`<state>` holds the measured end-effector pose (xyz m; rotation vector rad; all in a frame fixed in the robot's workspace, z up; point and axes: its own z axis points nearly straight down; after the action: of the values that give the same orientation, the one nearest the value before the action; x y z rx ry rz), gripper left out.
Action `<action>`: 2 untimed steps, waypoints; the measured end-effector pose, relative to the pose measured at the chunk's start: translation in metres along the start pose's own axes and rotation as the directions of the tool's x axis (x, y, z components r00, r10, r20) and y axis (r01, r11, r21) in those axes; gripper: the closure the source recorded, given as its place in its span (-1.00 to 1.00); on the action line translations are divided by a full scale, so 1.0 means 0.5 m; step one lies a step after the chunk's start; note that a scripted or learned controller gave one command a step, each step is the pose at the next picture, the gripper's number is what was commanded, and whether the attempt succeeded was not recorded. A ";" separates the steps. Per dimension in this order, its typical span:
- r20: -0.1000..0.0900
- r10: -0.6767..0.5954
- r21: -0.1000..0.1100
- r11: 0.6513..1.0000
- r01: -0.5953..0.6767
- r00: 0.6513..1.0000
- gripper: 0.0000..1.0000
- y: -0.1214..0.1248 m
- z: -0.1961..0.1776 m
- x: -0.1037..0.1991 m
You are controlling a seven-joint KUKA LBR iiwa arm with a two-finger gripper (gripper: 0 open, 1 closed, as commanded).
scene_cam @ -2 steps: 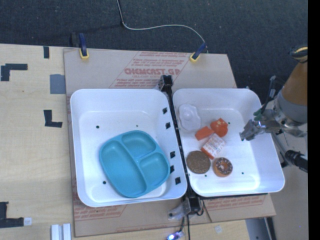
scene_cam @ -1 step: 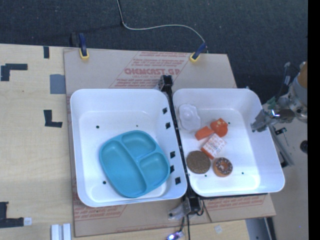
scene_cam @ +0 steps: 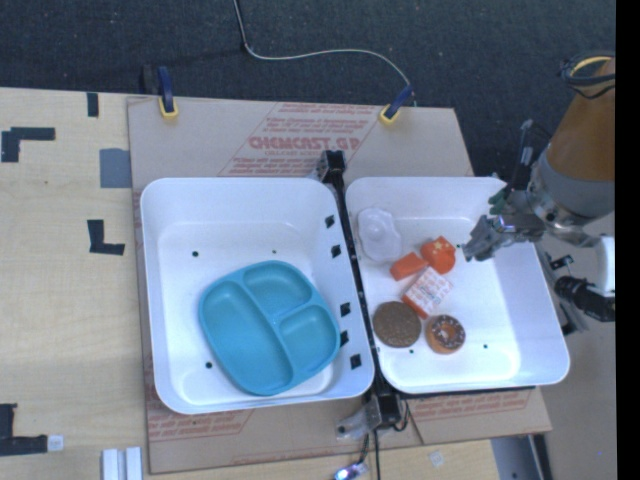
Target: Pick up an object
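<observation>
Orange block (scene_cam: 438,255) sits among cookie (scene_cam: 397,324), donut (scene_cam: 445,334).

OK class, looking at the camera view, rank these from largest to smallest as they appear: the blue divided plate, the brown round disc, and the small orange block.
1. Blue divided plate, by far the largest.
2. Brown round disc.
3. Small orange block, though only slightly smaller than the disc.

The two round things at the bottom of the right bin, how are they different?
The brown disc is plain dark brown, while the doughnut has orange and light patches on top. The brown disc looks a little bigger than the doughnut. The disc lies nearer the bin divider; the doughnut sits to its right. Both are round and lie flat, side by side.
</observation>
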<state>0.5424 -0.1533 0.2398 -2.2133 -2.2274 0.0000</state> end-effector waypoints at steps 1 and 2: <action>-0.001 -0.001 -0.001 1.000 0.001 1.000 1.00 0.021 -0.013 0.098; 0.000 -0.001 0.000 1.000 0.001 1.000 1.00 0.069 -0.006 0.208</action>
<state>0.5762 -0.0493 0.2429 -2.2127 -2.2284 0.0001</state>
